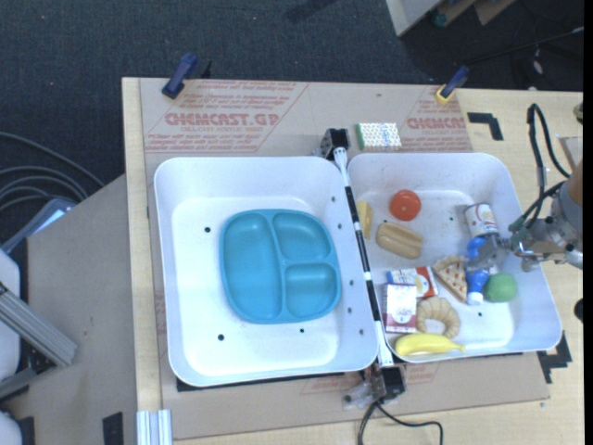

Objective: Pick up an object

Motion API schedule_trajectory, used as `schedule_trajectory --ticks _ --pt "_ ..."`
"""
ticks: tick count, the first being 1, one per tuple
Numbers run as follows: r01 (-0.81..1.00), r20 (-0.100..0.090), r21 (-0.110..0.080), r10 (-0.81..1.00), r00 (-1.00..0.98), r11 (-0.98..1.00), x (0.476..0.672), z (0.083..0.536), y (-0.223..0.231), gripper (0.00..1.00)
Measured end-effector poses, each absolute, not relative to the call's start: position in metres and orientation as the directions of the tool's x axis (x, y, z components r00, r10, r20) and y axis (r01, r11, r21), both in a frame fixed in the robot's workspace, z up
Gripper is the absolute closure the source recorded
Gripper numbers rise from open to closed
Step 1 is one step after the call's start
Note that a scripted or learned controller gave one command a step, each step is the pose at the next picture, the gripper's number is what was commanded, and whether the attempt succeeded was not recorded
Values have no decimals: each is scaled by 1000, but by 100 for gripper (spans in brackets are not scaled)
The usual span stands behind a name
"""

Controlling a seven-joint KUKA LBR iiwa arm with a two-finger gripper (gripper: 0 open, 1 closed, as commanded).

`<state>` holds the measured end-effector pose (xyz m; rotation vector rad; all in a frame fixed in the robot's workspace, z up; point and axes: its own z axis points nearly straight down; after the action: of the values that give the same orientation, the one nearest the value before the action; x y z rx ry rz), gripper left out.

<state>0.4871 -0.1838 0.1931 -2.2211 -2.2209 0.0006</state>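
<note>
Item: blue bottle, right bin. Judged light, rigid, slippery; best gripped across its body. Hand just beside; finger state cannot be told.

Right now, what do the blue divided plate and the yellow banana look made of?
The blue divided plate looks like moulded plastic: uniform colour, soft sheen, rounded compartment ridges. The banana seems to be plastic toy food: smooth, evenly bright yellow, slight gloss. Neither can be confirmed from the picture alone.
</note>
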Motion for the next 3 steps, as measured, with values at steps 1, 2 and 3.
schedule_trajectory --ticks 1,2,3 --pt "1000 5 9 1000 -6 6 485 104 -178 0" --pt "1000 -1 10 1000 -1 1 518 88 -120 0" --pt "1000 -1 11 1000 0 0 519 98 -120 100"
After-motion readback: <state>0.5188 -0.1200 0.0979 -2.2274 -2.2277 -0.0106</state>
